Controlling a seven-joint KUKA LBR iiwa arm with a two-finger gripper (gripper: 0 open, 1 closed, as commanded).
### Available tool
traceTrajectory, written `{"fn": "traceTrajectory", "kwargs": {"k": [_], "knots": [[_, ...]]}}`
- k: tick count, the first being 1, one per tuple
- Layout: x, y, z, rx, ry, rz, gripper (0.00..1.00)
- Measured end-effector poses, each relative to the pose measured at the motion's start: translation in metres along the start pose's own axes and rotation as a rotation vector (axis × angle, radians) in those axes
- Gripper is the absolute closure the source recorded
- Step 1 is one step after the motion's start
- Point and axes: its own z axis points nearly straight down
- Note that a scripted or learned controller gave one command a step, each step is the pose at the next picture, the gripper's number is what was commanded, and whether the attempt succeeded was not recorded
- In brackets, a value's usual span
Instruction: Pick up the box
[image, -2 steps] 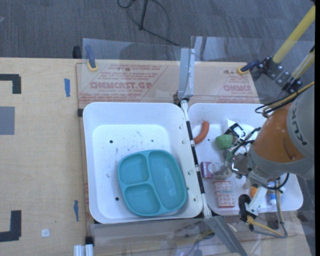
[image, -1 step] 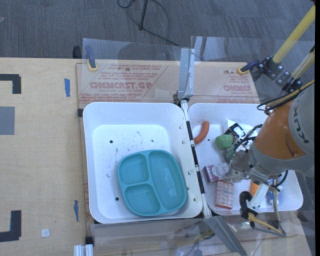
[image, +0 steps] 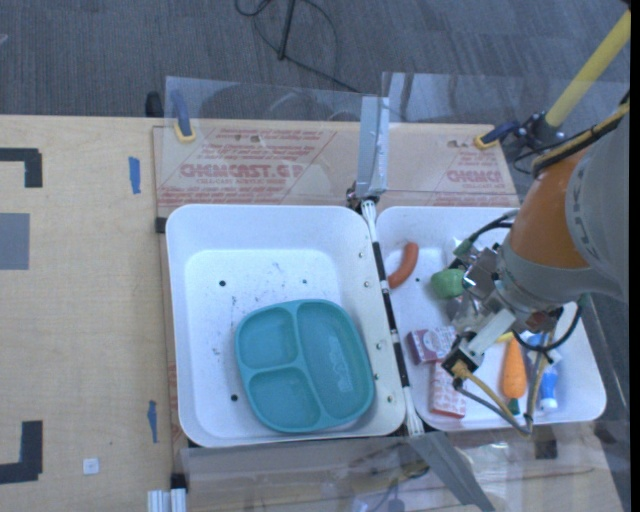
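Pale wooden desk (image: 80, 300), grey carpet behind it, two white bins side by side. The left bin (image: 182, 235) carries a teal divided plate (image: 303, 365) and nothing else to bother us. All the action is in the right bin (image: 440, 216), where the grey arm (image: 560, 230) with its orange band reaches in and the claw (image: 478, 300) hangs low over the middle of the clutter. Whether the claw is wide or narrow, I cannot tell; the wrist covers it from this angle, and nothing is visibly held. The target, a red-and-white box (image: 447, 393), lies flat at the near left of that bin, close to the dividing wall, with a smaller red-and-white carton (image: 428, 346) just above it. Which of the two is meant is not obvious. An orange sausage (image: 403, 264) sits toward the far left, a green lump (image: 447, 282) just beside the claw, and a carrot (image: 513, 370) and a blue-capped tube (image: 545, 385) over on the right. I read this as the approach: the claw is near the box, not on it. The next move calls for a shift toward the near-left corner, lining up across the box's narrow sides, then a straight drop clear of the carrot.
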Motion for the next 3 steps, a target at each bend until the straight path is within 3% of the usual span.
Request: {"fn": "traceTrajectory", "kwargs": {"k": [1,2,3], "knots": [[0.046,-0.022,-0.039,0.001,-0.001,0.671,1.0],[0.046,-0.022,-0.039,0.002,-0.001,0.672,0.0],[0.038,-0.06,0.0,0.004,-0.003,0.672,0.0]]}}
